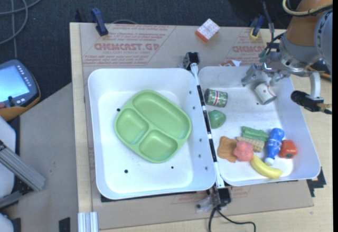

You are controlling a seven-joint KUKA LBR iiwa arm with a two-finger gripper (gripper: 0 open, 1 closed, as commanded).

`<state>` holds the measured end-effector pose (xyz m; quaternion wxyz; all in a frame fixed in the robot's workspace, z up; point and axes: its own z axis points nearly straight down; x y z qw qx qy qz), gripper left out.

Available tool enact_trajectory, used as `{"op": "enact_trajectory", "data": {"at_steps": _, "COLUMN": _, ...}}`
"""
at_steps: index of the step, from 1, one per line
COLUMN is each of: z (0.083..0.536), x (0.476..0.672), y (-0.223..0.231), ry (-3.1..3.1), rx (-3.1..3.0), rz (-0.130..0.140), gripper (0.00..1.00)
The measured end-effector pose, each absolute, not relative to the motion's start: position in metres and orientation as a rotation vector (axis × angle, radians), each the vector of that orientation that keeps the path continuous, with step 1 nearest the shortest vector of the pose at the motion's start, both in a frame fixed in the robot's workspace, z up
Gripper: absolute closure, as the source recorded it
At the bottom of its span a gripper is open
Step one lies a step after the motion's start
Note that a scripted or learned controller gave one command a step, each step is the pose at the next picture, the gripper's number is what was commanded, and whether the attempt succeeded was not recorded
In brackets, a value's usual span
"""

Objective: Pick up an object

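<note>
A grey arm with an orange band reaches in from three o'clock over the right-hand white bin, its gripper poised above that bin's twelve o'clock end; how far the fingers stand apart cannot be told, and nothing is visibly caught between them, though a small white cylinder with a red mark sits just beneath at six o'clock of the gripper, contact uncertain; the objects for picking lie in this same bin: a green-labelled can on its side toward the bin's ten o'clock, a green rounded piece just at six o'clock of the can against the divider, and a cluster at the bin's six o'clock end, with an orange slab, a pink lump touching it, a green ridged piece, a blue and white bottle, a red piece just at three o'clock of the bottle, and a yellow banana at the cluster's six o'clock edge; the left-hand white bin holds a green divided tray, tilted in plan; on the brown surface at twelve o'clock of the bins rests a small orange and white block, with a blue clamp at the far corner.
</note>
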<state>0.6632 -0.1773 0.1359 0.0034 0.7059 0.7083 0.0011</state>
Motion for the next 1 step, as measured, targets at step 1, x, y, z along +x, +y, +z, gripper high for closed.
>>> {"op": "enact_trajectory", "data": {"at_steps": 1, "z": 0.1495, "x": 0.6617, "y": -0.1774, "ry": 2.218, "rx": 2.213, "rz": 0.003, "gripper": 1.00}}
